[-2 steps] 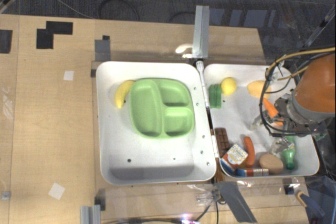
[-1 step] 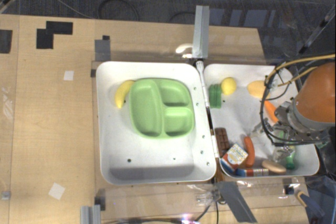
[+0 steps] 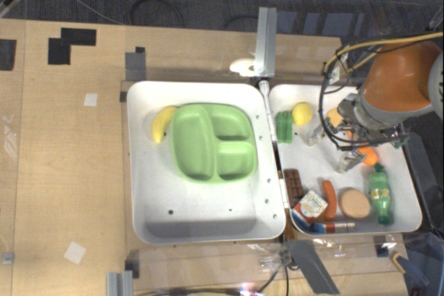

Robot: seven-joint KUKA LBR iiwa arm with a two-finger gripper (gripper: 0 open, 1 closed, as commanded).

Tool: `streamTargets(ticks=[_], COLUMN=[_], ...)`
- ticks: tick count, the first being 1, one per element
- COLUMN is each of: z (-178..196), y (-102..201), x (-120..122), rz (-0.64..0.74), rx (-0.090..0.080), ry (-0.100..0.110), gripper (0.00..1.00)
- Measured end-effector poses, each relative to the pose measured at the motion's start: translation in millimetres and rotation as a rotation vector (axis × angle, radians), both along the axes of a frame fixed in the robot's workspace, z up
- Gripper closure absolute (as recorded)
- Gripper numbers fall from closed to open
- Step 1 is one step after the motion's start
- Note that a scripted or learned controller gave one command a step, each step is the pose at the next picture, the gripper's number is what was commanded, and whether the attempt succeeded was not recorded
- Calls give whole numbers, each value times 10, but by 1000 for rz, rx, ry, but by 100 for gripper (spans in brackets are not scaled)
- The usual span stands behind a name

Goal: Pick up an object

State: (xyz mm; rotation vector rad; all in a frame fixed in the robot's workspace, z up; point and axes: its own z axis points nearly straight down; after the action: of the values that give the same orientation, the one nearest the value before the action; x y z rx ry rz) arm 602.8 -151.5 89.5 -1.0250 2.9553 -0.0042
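My gripper [image 3: 349, 157] hangs low over the upper middle of the right bin [image 3: 413, 215], below the arm's orange band [image 3: 399, 80]. An orange piece [image 3: 369, 154] lies right beside it, partly hidden by the wrist. A yellow lemon [image 3: 302, 113] and a green block [image 3: 284, 126] sit to its left, by the bin's top left corner. Nearer the front lie a green bottle [image 3: 379, 195], a round tan cookie [image 3: 354, 204], a red sausage [image 3: 329, 199], a brown chocolate bar [image 3: 293, 184] and a small colourful box [image 3: 311, 205].
The left bin [image 3: 149, 211] holds a green divided plate [image 3: 211, 141] with a banana [image 3: 162, 123] at its left side. A metal divider post [image 3: 264, 45] stands between the bins at the back. Black cables [image 3: 333, 125] loop around the wrist.
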Motion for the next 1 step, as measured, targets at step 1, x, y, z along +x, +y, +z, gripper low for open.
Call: streamTargets(ticks=[1], z=[162], y=[8], x=[48], rz=[-1], rx=[0], ry=[-16], gripper=[100])
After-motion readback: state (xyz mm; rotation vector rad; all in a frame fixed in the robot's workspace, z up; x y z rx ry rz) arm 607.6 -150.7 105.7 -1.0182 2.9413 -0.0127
